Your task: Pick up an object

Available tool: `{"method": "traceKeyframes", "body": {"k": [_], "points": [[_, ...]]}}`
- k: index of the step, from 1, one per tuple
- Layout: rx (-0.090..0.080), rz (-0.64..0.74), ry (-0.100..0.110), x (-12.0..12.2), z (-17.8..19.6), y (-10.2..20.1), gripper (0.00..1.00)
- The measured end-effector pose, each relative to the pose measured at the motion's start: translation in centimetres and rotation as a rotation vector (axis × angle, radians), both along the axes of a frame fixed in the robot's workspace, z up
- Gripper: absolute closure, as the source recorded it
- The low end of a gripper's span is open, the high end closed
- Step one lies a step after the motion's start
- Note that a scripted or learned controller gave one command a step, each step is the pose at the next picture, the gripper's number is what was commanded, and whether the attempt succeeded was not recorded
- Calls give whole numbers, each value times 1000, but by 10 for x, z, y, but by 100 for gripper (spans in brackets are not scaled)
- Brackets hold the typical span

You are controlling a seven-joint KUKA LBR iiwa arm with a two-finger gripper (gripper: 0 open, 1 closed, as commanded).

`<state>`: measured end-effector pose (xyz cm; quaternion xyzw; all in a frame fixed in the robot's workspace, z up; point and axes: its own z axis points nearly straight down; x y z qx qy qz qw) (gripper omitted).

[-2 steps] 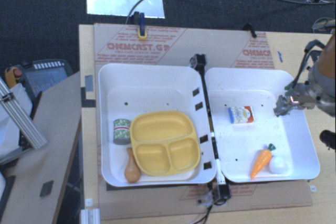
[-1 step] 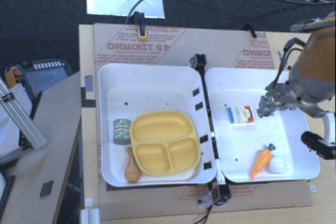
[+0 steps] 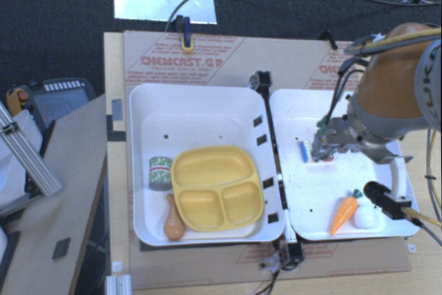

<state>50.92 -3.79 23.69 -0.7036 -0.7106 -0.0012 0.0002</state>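
The arm (image 3: pixel 394 90) enters from the right of the camera view and bends down over the right bin (image 3: pixel 304 114); the gripper (image 3: pixel 322 152) sits low above the bin floor, in the left half of that bin, near its middle from back to front. Whether the gripper is open or closed cannot be told from this view; nothing is seen held in it.

Objects nearest the gripper: a small blue piece (image 3: pixel 304 150) lies on the bin floor just beside the gripper, on its left; a small red item (image 3: pixel 327 160) shows at the gripper's lower edge, mostly hidden, so contact cannot be judged.

Other contents of the right bin: a toy carrot (image 3: pixel 342 214) lies near the front wall, green top pointing to the rear; a white rounded object (image 3: pixel 364 216) lies touching or just beside it, on its right.

Contents of the left bin (image 3: pixel 193 107): a yellow divided plate (image 3: pixel 217 186) with three compartments occupies the front half; a small green-and-white cup (image 3: pixel 160 172) stands at the plate's left edge; a brown wooden piece (image 3: pixel 173 221) lies in front of the cup, partly under the plate rim.
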Motion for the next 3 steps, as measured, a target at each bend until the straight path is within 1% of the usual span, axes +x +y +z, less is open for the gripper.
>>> {"method": "traceKeyframes", "body": {"k": [1, 2, 3], "points": [[-1, -1, -1, 3, 0, 45, 100], [-1, 0, 1, -10, -1, 96, 100], [0, 0, 0, -10, -2, 143, 100]]}}
